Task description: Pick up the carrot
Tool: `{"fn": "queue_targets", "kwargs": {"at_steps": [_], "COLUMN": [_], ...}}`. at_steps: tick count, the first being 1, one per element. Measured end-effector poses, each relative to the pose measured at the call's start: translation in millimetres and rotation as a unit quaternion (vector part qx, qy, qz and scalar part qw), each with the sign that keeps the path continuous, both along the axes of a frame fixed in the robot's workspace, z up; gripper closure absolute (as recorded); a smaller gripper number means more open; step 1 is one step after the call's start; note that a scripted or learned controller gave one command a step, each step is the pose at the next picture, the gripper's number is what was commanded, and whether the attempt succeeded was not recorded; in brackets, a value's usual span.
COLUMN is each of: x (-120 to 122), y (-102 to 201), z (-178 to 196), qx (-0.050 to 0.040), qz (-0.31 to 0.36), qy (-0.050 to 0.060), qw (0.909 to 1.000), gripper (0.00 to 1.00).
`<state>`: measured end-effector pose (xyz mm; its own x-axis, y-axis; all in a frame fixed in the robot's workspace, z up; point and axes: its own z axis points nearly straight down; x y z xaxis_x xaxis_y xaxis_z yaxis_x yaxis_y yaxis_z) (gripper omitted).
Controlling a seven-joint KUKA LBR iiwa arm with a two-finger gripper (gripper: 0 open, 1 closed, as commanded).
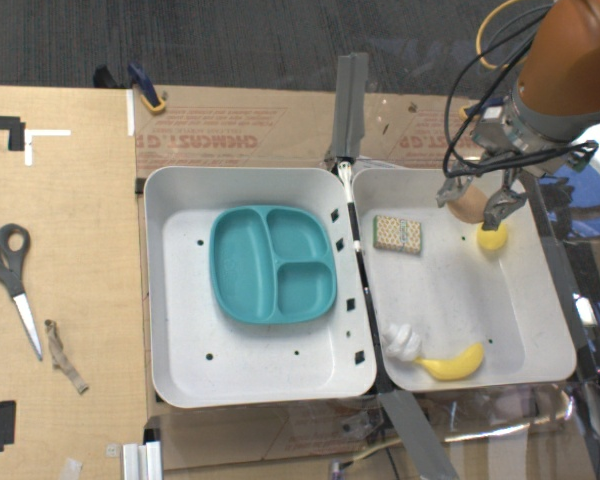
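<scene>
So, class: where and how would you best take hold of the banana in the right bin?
Probably best to grip the banana at mid-curve, coming straight down and closing across its narrow width. It lies flat near the front wall of the right bin, and a white object crowds its left end.

Dark floor (230, 18), cardboard bench (60, 268)

Divided plate (274, 265) in left bin (170, 298), banana (453, 363) in right bin (540, 348), scissors (12, 278) left.
</scene>
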<state>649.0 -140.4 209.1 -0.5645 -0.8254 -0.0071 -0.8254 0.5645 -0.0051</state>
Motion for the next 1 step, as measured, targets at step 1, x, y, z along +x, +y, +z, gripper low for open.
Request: {"fn": "queue_targets", "kwargs": {"at_steps": [1], "x": [-123.7], "y": [-42.2], "z": [6.8], "qx": [-0.0007], "qz": [0.034], "qy": [0.003], "qw": [0.9994], "gripper": [1.00]}}
